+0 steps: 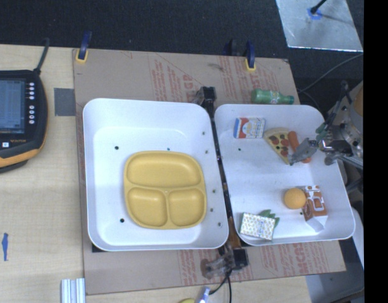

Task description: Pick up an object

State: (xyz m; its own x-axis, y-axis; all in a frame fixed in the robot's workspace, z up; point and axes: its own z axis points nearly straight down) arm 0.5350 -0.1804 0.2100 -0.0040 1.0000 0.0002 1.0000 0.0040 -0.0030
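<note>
Several small objects lie in the right bin (pixel 333 232); the gripper (pixel 308 150) hovers beside the pizza slice (pixel 280 141), jaws apart, holding nothing; it should centre over the slice before closing.

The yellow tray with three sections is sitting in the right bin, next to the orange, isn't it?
Not quite. The yellow tray does have three sections, but it sits alone in the left bin, as the camera view shows. The orange is in the right bin, beside a small carton.
</note>
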